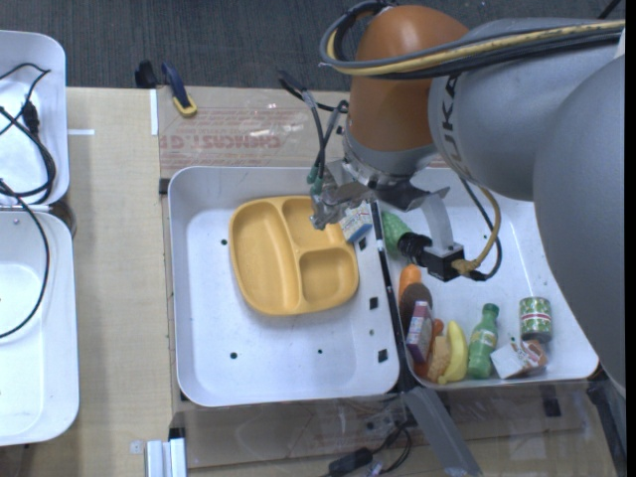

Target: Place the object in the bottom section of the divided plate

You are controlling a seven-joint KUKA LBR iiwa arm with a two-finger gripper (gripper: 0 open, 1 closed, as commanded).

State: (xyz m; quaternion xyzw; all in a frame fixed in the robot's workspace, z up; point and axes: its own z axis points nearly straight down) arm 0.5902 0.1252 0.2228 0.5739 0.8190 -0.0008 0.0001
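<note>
Where the arm (517,117) bends down, pincer (333,215) over divided plate (293,256) rim, grip unclear.

Faint red mirrored lettering on the taped sheet (234,135) (too blurred to read)

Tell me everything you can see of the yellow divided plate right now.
The divided plate is yellow, matte like plastic, rounded-rectangular, with raised ridges splitting it into three sections: one long one on its left side and two smaller ones on its right. It lies flat, slightly rotated, in the left white bin. All sections look empty. The tool hangs at its upper right rim.
</note>
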